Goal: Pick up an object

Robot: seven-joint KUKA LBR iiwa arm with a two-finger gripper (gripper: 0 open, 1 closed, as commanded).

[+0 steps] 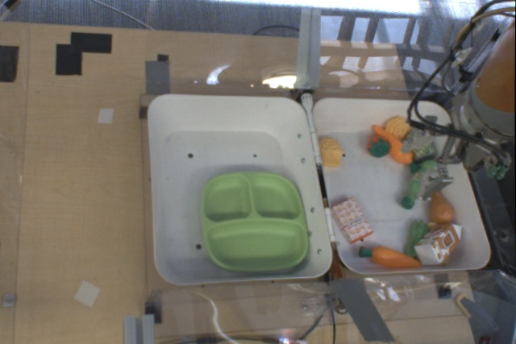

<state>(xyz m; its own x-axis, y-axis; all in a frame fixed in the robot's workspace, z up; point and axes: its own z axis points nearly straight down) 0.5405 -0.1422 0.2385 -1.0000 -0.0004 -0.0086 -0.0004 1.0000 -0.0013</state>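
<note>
The right bin (379, 189) holds several toy foods. A yellow corn piece (329, 151) lies at its left wall. A red-and-white packet (351, 220) sits near the front, with an orange carrot (391, 256) just in front of it. A brown-and-white carton (442, 244) and a tan pear-like piece (441, 209) lie at the front right. At the back are a second carrot (389, 147) and a yellow item (397, 126). My gripper (434, 177) hangs low over the bin's right side, right beside a small green piece (412, 192). Whether it touches anything is unclear.
The left bin (177, 173) holds a green divided plate (254, 220). Another green piece (415, 235) lies by the carton. The arm and its black cables (439, 84) occupy the right bin's far right corner. Bare wooden bench (72, 189) spreads to the left.
</note>
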